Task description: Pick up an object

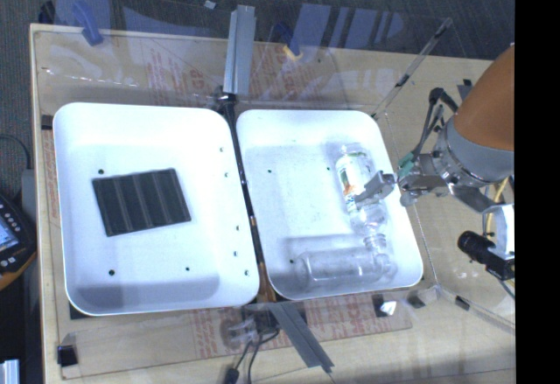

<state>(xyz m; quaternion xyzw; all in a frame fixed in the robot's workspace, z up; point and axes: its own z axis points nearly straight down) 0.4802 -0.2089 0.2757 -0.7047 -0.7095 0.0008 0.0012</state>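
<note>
From above, the tool [385,185] sits at the right bin's [262,198] right rim, touching or just over a clear bottle with a green-and-orange label [353,174]; whether it is clenched or released I cannot tell. A second clear bottle [341,265] lies along that bin's near edge. The dark ribbed pad [141,200] rests in the left bin [70,198]. The slick, round bottle would likely roll away if gripped off-centre.

Even overhead light washes the two shallow white plastic bins [144,124] nearly featureless, with soft grey shadows along their lower walls. The frame is slightly soft and grainy; the dark floor above stays dim.
</note>
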